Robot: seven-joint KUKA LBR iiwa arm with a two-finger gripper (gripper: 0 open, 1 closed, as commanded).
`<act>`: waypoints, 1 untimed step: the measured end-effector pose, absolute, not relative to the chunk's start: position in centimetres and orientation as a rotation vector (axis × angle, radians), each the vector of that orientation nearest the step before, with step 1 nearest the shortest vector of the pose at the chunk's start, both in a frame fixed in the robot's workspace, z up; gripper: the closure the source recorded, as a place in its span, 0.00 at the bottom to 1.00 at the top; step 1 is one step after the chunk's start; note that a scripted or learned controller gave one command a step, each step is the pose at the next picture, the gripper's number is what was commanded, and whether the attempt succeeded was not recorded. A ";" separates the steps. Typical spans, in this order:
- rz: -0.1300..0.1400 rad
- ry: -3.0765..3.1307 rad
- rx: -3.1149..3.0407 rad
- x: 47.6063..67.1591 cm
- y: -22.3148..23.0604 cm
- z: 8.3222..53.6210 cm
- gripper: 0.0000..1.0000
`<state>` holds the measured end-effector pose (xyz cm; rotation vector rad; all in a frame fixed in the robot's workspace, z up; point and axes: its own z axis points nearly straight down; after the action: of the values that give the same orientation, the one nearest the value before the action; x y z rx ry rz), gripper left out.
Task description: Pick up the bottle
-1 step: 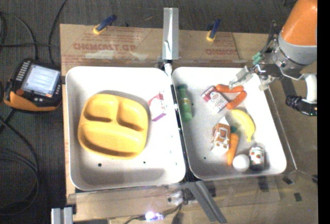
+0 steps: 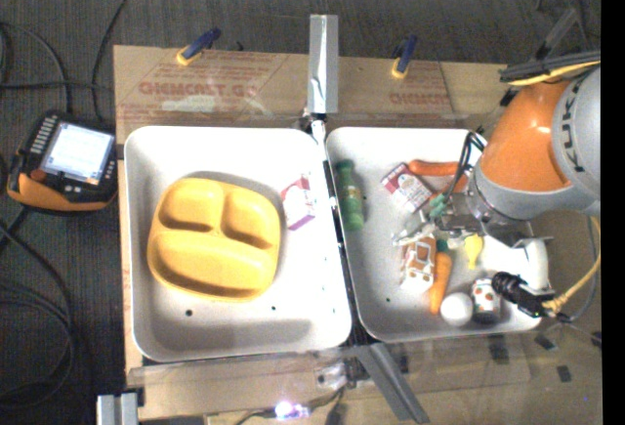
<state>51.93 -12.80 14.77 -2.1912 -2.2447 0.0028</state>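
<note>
The bottle (image 2: 349, 193) is dark green and lies lengthwise against the left wall of the right bin (image 2: 410, 136), cap end toward the back. My gripper (image 2: 437, 216) hangs low over the middle of that bin, among a heap of small items, about a hand's width to the right of the bottle and apart from it. The arm's grey and orange wrist (image 2: 527, 159) covers the bin's right side. The wrist and the clutter hide how the gripper stands.
Around the gripper lie a red-and-white packet (image 2: 404, 185), a small carton (image 2: 420, 260), a carrot (image 2: 439, 282), a white egg (image 2: 456, 308) and a die (image 2: 483, 296). The left bin (image 2: 195, 325) holds a yellow divided plate (image 2: 215, 237) and a pink carton (image 2: 300, 202).
</note>
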 end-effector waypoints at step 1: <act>0.003 -2.245 -2.190 52.0 -12.8 15.6 1.00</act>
<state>51.97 -12.78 15.63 -2.1905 -2.2446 0.0027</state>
